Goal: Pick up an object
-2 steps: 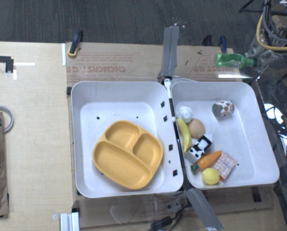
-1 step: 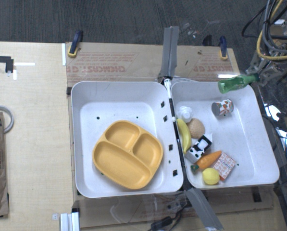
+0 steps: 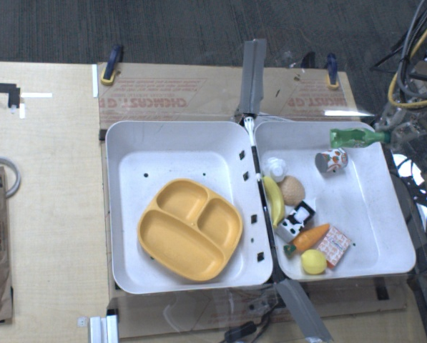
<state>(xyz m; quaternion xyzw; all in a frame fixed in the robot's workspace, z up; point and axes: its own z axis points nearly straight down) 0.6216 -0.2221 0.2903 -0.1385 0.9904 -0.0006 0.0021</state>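
Approach not begun, nothing gripped. End effector state: cannot tell. Candidate objects clustered at 9 o'clock side of right bin [image 3: 385, 213]: banana [image 3: 274, 200], carrot [image 3: 312, 237], lemon [image 3: 313, 262]. Isolated can [image 3: 332, 161] at 12 o'clock looks easiest. Next: descend over one object, straddle it.

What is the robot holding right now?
Nothing that can be seen. The curved yellow banana, orange carrot and round yellow lemon all lie loose in the right shallow white bin.

open floor at right bin's [image 3: 399, 213] right half; toys [image 3: 299, 220] crowded by divider [image 3: 259, 191]
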